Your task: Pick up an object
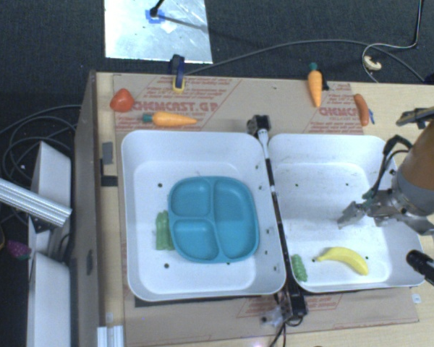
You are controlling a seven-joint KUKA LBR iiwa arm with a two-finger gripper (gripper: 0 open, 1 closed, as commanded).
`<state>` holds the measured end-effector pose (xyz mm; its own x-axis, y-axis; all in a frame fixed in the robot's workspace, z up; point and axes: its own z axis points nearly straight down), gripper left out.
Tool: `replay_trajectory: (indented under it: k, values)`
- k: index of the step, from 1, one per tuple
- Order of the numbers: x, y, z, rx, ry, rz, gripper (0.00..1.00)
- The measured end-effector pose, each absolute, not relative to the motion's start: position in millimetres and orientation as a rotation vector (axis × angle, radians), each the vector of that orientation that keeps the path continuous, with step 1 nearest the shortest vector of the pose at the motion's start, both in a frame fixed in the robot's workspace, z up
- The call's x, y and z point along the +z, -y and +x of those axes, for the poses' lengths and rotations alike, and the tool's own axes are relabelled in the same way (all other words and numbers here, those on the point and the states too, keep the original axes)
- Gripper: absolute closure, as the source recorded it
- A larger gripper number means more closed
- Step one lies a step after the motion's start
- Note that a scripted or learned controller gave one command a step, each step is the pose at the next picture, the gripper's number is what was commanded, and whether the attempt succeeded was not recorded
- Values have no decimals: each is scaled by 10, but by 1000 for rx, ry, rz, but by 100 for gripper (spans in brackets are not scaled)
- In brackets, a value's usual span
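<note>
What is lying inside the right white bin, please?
In the right bin lie a yellow banana and a small green item near its front-left corner. The gripper hangs above the floor; the arm hides the right side.

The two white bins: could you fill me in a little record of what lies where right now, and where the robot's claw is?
left bin: blue divided plate; a green thing beside the plate's left edge
right bin: banana near the front; small green thing in the front left corner
bench behind the bins: carrots, a tomato
gripper: above the right bin, behind the banana, holding nothing visible
</note>
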<state>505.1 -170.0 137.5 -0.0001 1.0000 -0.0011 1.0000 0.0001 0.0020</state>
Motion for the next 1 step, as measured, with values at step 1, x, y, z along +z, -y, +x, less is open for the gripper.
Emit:
replay_trajectory:
  k: [1]
  values:
    - [983, 1647, 5543, 1, -2225, 2218, 0]
